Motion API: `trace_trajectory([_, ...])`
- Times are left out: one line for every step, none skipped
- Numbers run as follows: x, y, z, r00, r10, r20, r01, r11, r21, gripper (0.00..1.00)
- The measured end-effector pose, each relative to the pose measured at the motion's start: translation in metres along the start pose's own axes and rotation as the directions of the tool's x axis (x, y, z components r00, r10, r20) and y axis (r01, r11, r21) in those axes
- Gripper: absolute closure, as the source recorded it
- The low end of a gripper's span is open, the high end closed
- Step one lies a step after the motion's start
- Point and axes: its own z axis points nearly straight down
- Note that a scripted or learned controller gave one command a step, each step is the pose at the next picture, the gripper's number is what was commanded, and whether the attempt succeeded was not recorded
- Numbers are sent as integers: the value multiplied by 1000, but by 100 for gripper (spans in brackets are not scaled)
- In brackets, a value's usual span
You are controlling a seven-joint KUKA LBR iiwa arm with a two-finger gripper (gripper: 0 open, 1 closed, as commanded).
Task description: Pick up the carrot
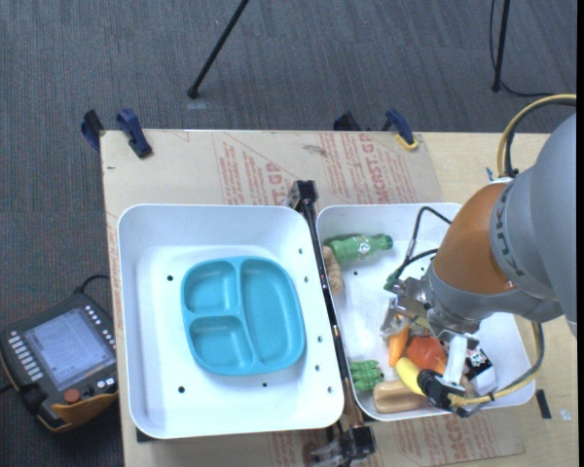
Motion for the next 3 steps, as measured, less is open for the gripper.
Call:
trace_trajectory([0, 0, 0, 1000, 1, 1, -1, 1000, 0, 0])
trace_trajectory([1, -24, 0, 988, 154, 0, -154, 988, 2, 0])
trace_trajectory([1, -24, -9, 988, 156, -1, -156, 988, 5, 100])
